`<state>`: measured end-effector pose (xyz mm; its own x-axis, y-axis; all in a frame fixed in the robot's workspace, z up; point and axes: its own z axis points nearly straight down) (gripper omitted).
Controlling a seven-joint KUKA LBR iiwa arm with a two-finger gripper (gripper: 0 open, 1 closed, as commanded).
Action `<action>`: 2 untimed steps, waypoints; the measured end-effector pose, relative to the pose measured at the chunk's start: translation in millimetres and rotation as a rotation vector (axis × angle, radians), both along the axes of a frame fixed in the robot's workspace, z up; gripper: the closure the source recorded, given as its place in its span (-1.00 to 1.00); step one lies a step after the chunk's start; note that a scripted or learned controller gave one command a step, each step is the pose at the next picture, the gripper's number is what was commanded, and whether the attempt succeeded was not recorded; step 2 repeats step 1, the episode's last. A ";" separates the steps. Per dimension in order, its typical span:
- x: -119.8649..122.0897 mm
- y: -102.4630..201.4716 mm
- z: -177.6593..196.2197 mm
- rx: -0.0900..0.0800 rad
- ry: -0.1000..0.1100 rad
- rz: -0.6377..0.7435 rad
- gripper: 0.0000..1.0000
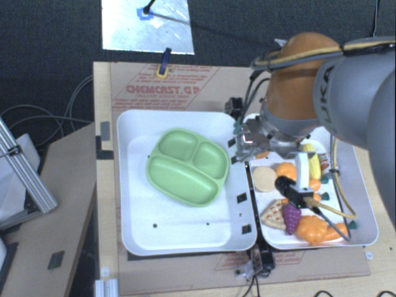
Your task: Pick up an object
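**op_remote:** While the arm (346, 85) hangs over the right bin (366, 229), reaching in from its right side, I honestly can't tell how the gripper (250, 142) stands. The wrist sits right on top of it, above the bin's far left corner. So whether it's open, closed or has hold of anything, no idea from my feed.

**binwatcher:** ok, where's the stuff to pick then?

**op_remote:** It's toy food, all bunched in the right bin. A round tan disc (265, 178) lies by the left wall, with an orange ball (286, 169) just beside it toward the middle. A yellow piece (315, 163) sits a bit further toward the right wall. Along the near edge there's a pizza slice (272, 215), purple grapes (291, 216) touching it, and an orange lump (312, 229) right against the grapes.

**binwatcher:** and the left bin?

**op_remote:** The left bin (133, 231) has a green divided plate (187, 166) lying flat around the middle, turned askew to the walls. It's apart from the arm.
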<state>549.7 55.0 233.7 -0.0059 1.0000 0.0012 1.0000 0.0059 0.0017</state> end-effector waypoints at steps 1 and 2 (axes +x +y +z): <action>-13.3 -1.0 -11.4 -0.001 0.002 -0.005 1.00; -13.3 -1.0 -11.4 -0.001 0.002 -0.005 1.00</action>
